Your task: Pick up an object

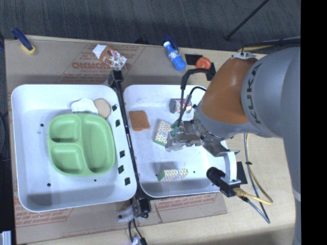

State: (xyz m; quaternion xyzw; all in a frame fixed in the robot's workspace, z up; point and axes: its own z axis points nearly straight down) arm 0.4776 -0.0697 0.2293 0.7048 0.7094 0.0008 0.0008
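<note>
Right bin (153,188) (open floor centre), gripper (172,142) beside patterned packet (163,131).

Two bins sit side by side before me. In the left bin (25,137) a divided tray (82,143) lies near the middle, with two small flat pieces (94,106) touching its far edge. In the right bin (148,185) a square slab (139,120) lies near the left wall, a patterned packet (163,130) just right of it, a small can (179,105), I think, behind that, and a flat wrapper (172,174) near the front wall. My gripper (176,139) hangs just beside the packet.
</note>
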